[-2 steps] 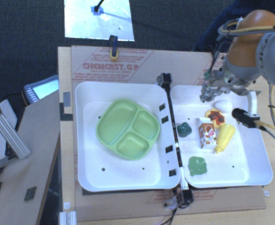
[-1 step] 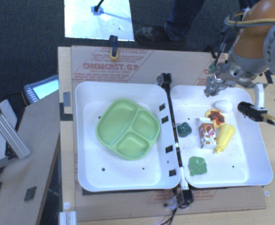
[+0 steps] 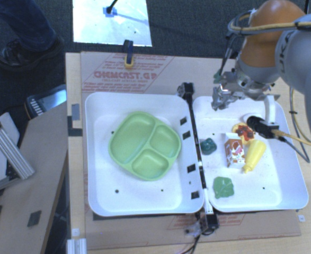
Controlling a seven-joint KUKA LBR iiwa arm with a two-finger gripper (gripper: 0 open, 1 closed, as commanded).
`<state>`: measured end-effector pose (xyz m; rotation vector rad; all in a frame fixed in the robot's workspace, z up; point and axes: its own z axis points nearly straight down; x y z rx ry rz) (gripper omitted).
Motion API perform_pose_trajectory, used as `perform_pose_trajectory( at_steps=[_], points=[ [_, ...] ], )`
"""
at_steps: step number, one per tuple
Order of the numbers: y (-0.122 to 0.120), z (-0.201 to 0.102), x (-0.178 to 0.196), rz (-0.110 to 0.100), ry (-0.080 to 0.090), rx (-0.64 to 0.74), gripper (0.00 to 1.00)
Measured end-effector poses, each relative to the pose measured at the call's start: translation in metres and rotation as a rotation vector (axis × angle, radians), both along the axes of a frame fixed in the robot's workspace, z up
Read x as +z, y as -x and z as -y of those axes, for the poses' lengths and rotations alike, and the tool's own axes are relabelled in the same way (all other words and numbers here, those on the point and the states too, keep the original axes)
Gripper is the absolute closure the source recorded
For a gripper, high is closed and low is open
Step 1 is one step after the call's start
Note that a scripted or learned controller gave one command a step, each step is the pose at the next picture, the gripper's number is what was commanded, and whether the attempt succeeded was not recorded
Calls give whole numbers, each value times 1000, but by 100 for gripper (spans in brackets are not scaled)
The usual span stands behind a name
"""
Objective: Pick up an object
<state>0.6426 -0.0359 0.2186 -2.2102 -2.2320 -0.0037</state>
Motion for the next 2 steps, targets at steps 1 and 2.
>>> perform_pose_trajectory(
  at_steps=[1,2],
  points=[
    [22,-49,4,-2,0,0,100],
    [34,-98,-5,-2,0,0,100]
  ],
)
